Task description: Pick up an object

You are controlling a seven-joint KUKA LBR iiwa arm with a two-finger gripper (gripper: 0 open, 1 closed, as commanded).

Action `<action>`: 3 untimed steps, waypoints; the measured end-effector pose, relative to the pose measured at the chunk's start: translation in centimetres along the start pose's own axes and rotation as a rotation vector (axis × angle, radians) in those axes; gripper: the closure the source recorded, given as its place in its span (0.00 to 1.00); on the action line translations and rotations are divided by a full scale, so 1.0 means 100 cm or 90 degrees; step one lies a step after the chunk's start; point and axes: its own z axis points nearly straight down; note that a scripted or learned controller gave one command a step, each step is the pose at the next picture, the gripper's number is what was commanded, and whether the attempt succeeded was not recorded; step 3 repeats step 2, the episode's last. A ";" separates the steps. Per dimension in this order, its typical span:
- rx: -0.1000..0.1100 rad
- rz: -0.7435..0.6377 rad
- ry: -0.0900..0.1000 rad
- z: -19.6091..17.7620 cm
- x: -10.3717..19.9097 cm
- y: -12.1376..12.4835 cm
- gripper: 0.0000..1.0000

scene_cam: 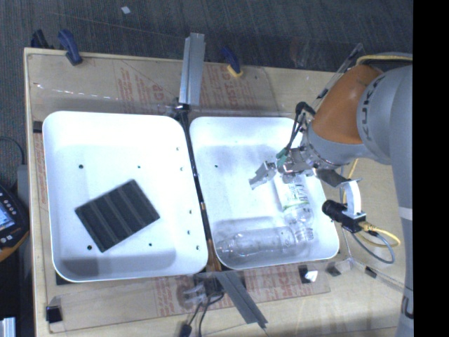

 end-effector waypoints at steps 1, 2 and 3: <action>0.000 0.000 0.000 0.000 0.000 0.000 0.00; 0.000 0.000 0.000 0.000 0.000 0.000 0.00; 0.000 0.000 0.000 0.000 0.000 0.000 0.00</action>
